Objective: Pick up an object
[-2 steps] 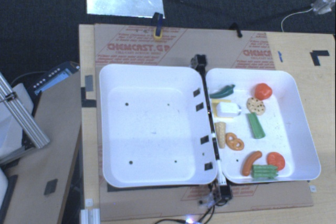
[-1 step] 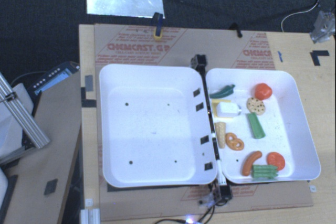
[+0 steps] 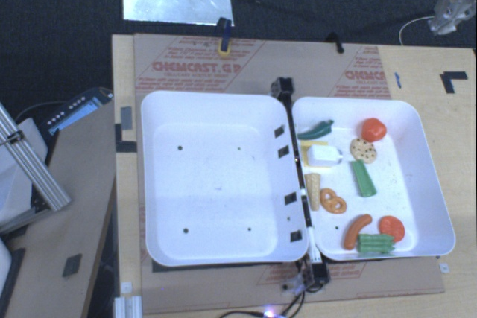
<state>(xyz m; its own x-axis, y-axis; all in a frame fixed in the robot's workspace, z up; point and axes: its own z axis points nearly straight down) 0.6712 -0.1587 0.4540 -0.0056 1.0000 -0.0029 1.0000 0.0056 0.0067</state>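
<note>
White plastic bins sit side by side; the right bin (image 3: 428, 153) holds all the toy food: a tomato (image 3: 373, 129), a cookie (image 3: 363, 151), a pretzel (image 3: 332, 201), a sausage (image 3: 356, 231) and a green stick (image 3: 363, 179). No pick has begun, I judge. Next, the arm must come in from the right over one piece lying apart, such as the tomato at the far side.
</note>
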